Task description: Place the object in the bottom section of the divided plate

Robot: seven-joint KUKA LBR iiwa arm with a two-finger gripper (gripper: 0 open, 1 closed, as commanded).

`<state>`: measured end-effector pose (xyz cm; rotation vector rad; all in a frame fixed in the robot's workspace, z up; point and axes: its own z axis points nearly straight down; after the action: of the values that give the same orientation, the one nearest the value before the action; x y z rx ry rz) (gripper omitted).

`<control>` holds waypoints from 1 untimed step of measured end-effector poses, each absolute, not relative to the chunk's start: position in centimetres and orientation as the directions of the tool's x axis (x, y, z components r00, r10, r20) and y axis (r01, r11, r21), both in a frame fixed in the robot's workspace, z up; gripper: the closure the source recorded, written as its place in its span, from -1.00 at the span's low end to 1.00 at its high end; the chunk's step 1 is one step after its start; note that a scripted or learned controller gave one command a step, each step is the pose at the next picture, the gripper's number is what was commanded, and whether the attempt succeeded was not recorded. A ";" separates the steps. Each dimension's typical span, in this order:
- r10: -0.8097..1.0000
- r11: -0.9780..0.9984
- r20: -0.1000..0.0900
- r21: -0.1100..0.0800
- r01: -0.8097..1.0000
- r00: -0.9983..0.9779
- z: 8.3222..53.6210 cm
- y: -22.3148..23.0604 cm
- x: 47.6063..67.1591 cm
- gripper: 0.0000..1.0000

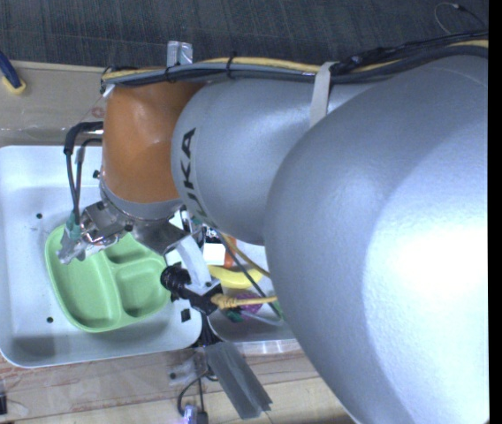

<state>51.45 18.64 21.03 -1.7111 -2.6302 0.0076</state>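
Observation:
A light green divided plate (114, 281) lies in the left white bin (12, 237), toward its right side. My gripper (76, 244) hangs over the plate's upper left rim, below the orange wrist band (140, 148). Metal parts and cables crowd the gripper's tip, so I cannot make out anything held there. The plate's sections that I can see hold nothing. The arm hides the plate's upper right edge.
The big grey arm (348, 219) covers the right bin and most of the view. A yellow object (233, 277), an orange one (215, 255) and a purple one (253, 305) peek out beneath it. A blue-handled tool (5, 69) lies on the bench at the top left.

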 end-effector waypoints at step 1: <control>0.914 0.405 0.000 -0.006 0.914 -0.405 21.0 18.6 51.5 -1.00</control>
<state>51.46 18.60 21.04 -1.7120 -2.6299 0.0074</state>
